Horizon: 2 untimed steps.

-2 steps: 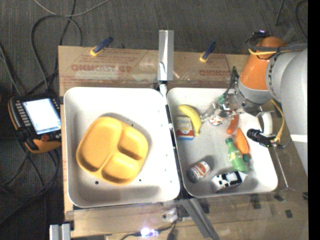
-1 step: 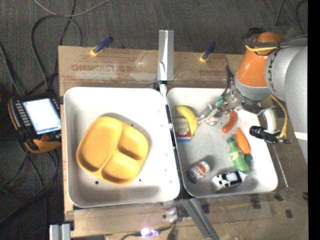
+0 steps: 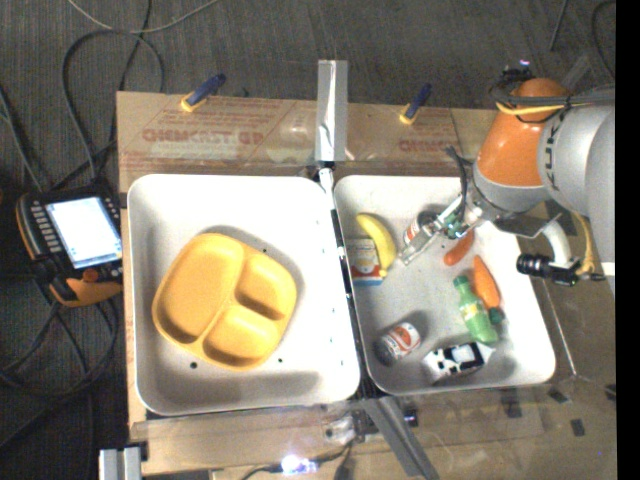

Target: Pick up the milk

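The counter (image 3: 140,138) carries 2 shallow white bins side by side. The left bin (image 3: 160,368) holds a yellow 3-compartment tray (image 3: 226,299) lying near its middle. The right bin (image 3: 530,363) holds the food items. The milk (image 3: 456,359), a small black-and-white carton, lies on its side near the bin's front edge, just beside a red-and-white can (image 3: 399,341) to its left. A green bottle (image 3: 476,311) lies just above the carton, with a carrot (image 3: 485,281) touching its upper end. A banana (image 3: 375,237) and a small box (image 3: 364,259) sit along the bin's left wall.

The grey arm reaches in from the right, and its claw (image 3: 432,231) is low over the bin's upper middle, well apart from the milk. Whether the claw is spread or pressed together cannot be told.
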Tool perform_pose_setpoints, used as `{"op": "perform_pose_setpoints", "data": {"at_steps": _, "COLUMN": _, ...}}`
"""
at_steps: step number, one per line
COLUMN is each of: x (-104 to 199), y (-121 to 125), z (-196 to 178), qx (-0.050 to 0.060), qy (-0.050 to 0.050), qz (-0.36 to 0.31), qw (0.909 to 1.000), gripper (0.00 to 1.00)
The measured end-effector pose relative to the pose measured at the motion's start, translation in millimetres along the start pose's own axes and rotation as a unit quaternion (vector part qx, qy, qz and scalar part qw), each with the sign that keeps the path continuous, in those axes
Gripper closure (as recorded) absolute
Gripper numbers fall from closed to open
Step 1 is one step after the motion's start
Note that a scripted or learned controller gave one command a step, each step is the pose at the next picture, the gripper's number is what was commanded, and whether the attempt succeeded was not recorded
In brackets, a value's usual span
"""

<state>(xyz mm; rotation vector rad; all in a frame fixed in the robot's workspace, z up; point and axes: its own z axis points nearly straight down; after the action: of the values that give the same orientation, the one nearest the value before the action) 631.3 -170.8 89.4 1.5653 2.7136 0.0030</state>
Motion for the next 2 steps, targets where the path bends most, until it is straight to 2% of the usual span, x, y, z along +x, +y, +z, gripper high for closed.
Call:
{"op": "perform_pose_setpoints", "data": {"at_steps": 1, "x": -40, "y": 22, "z": -89, "qx": 0.002, "qy": 0.002, "qz": 0.014, "qw": 0.9999, "gripper": 0.00}}
{"op": "perform_pose_setpoints", "data": {"at_steps": 2, "x": -10, "y": 20, "z": -31, "qx": 0.002, "qy": 0.003, "qz": -0.035, "qw": 0.9994, "gripper": 0.00}}
